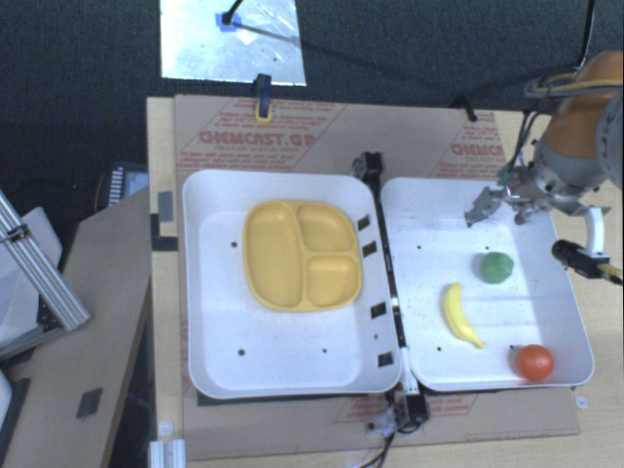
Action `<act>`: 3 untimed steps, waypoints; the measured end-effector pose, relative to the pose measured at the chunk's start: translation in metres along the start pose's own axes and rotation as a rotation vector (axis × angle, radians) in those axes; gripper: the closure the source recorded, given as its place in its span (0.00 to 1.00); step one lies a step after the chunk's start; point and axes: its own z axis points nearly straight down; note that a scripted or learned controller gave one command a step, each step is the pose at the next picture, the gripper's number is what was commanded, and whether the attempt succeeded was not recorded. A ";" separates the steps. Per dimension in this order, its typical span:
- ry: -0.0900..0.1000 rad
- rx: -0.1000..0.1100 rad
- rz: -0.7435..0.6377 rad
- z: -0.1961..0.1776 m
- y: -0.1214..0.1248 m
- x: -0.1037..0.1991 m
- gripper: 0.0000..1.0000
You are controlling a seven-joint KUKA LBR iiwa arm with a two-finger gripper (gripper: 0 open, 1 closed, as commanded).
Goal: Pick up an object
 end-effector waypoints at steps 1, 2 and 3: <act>0.000 0.000 -0.003 0.050 0.000 0.001 0.00; -0.001 -0.007 -0.004 0.035 0.002 0.000 1.00; -0.001 -0.007 0.001 -0.011 -0.002 0.000 1.00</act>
